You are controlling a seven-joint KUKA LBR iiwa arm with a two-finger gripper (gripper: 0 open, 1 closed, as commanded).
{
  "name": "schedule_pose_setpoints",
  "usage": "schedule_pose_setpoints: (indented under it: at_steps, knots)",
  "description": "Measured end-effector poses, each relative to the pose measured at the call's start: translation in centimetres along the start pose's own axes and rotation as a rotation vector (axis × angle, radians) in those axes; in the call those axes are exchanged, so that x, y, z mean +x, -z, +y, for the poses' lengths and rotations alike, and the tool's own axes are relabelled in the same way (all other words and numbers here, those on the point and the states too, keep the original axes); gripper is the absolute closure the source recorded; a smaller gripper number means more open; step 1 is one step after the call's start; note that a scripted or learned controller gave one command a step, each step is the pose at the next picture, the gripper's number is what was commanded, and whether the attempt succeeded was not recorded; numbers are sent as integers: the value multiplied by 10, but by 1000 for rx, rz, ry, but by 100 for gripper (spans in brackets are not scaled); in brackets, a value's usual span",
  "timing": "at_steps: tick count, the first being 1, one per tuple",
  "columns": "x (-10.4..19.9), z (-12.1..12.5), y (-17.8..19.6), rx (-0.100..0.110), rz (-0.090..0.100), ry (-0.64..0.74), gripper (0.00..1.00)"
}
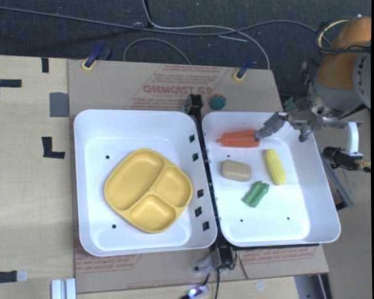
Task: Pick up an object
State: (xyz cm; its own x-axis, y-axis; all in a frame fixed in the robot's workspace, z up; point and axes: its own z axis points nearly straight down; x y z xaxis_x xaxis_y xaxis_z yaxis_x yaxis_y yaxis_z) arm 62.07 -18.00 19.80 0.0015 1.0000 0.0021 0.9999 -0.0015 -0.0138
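So the carrot (237,139) is lying flat near the back of the right bin (318,192), its thick end right at the gripper (271,128). Honestly can't tell if the jaws are spread or pinched from this angle. Just past the tips sit the corn cob (275,166) and a beige potato-looking piece (236,170), then a green pod (255,194). Yellow divided plate (149,190) is way off in the left bin (90,167).

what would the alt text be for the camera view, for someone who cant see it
A grey robot arm reaches in from the right, its gripper at the right end of an orange carrot in the right white bin, which also holds a corn cob, a tan piece and a green vegetable. The left bin holds a yellow divided plate.
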Motion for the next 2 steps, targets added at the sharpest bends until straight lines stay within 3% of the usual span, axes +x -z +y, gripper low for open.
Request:
schedule_pose_setpoints:
  at_steps: [1,2]
  knots:
    - [0,3,7,-12,-2,3,0]
    - [6,-6,-44,-7,-2,3,0]
